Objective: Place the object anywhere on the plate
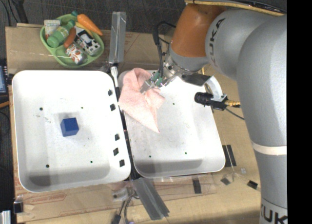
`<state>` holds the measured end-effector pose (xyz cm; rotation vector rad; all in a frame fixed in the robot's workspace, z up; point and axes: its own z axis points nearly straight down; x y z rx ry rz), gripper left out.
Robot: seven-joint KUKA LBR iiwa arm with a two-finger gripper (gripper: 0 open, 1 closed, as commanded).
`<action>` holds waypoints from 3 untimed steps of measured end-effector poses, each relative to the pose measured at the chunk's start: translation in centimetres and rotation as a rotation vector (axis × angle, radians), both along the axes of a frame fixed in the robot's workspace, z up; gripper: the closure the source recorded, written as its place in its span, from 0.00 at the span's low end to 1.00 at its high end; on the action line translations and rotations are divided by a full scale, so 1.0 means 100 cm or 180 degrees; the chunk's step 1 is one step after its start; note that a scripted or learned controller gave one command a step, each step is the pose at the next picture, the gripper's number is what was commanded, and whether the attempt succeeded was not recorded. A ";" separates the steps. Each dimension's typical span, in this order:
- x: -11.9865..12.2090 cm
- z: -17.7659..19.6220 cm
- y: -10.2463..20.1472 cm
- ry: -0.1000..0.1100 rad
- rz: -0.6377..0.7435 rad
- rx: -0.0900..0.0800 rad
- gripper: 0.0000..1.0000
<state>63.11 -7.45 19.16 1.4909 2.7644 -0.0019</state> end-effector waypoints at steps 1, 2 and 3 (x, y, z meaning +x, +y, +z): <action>0.000 0.039 0.000 0.0008 0.0010 0.0004 1.00; -0.010 0.046 0.056 0.0022 0.1300 0.0007 1.00; -0.022 0.037 0.114 0.0023 0.2590 0.0009 1.00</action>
